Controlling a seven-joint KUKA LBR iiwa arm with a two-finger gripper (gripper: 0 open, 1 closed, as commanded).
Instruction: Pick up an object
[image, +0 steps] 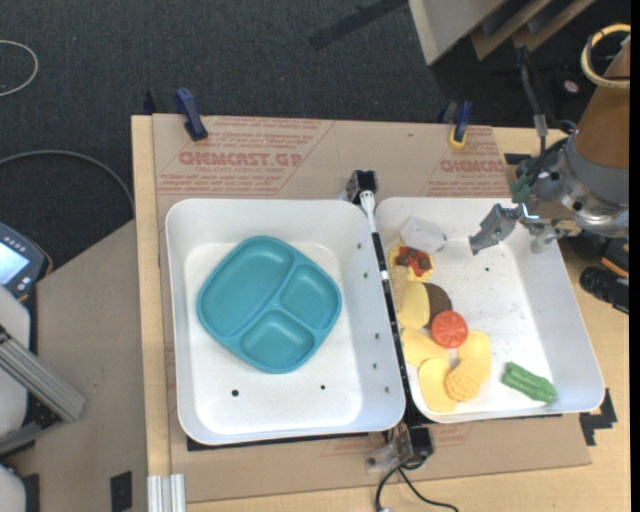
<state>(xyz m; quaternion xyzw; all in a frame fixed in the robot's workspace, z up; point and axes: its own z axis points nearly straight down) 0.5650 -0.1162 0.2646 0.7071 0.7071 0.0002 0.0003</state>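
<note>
The right bin (545, 300) holds several toy foods along its left side. Among them are a white piece (422, 235), a red and brown piece (413, 261), a dark brown disc (436, 299), a red tomato (449, 328), yellow slices (420, 345), an orange ridged piece (463, 381) and a green pod (528, 383). My gripper (516, 234) hangs over the far right part of this bin, to the right of the white piece. It is open, with nothing between its fingers (490, 230).
The left bin (200, 400) holds a teal divided plate (268, 302). A black divider clip (362, 185) sits at the far end of the seam between the bins. Blue clamps (190, 112) pin the cardboard at the back edge.
</note>
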